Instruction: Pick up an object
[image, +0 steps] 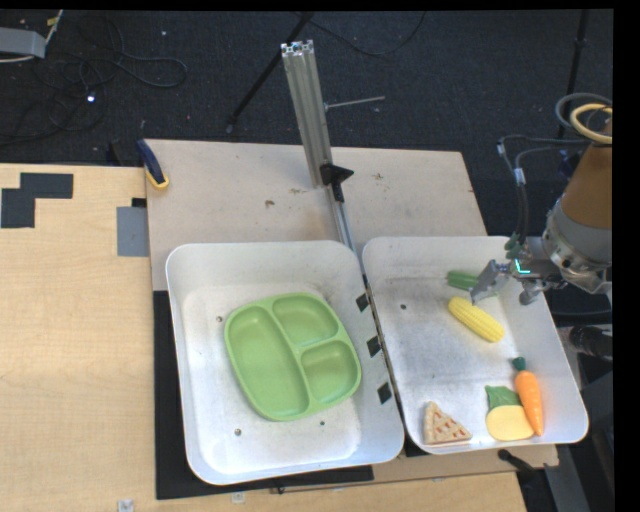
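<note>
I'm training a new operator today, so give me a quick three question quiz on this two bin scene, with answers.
1. Multiple choice: which bin holds the green divided tray? A) the view's left bin B) the view's right bin C) neither
2. True or false: the toy carrot lies inside the green divided tray.
3. Fill in: the yellow item nearest the gripper is a toy ____.

Key:
1. A, the left bin.
2. False; it lies in the right bin, beside a yellow piece and near a waffle wedge.
3. Corn cob.

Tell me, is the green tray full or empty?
Empty. The green tray lies flat in the left bin, all three compartments showing bare green.
</note>
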